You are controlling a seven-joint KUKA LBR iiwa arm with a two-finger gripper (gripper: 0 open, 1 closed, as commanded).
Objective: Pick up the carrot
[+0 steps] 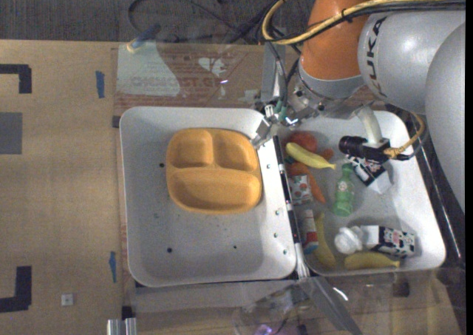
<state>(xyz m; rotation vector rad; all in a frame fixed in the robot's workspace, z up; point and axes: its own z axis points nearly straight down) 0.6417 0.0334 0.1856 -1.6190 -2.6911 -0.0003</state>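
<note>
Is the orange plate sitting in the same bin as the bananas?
No, the orange plate lies in the left bin, while the bananas lie in the right bin.

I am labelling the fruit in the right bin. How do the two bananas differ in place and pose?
The upper banana lies near the bin's top, slanted, beside the carrot. The lower banana lies at the bottom edge, nearly level, under the milk carton. Both are yellow and curved, and both lie in the right bin.
</note>
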